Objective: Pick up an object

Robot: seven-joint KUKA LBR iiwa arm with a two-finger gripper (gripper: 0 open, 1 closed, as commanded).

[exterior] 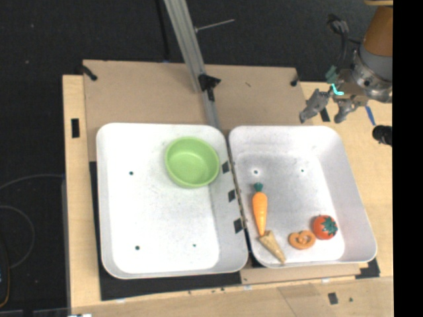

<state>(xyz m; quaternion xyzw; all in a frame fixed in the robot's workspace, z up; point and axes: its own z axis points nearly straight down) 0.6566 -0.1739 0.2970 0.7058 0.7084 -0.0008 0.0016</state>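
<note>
Looking down at a slant, the camera view shows a desk point(73, 177) carrying two shallow white bins side by side. The left bin point(132, 236) holds a green bowl point(192, 162), upright, in its upper middle part, near the wall shared with the right bin point(317, 150).

The right bin holds the small items. An orange carrot point(260, 208) with a green top lies lengthwise close to the bin's left wall. A tan cone-shaped piece point(272, 246) lies just below the carrot's tip, touching or nearly touching it; contact cannot be confirmed. A small orange ring-shaped item point(302, 239) sits toward the lower right, and a red tomato-like item point(324, 226) with a green top sits just beside it, nearer the right wall. The upper half of this bin is bare.

A grey metal post point(188, 41) rises at a slant from behind the junction of the two bins and crosses the upper centre of the view. Brown board point(251, 98) lies under the far ends of both bins.

The arm point(377, 35) enters at the upper right, orange band visible above the wrist. The pincer point(328, 108) hangs above the desk just beyond the far right corner of the right bin, well apart from all items. Its two fingers point(313, 105) are spread apart with nothing between them.
</note>
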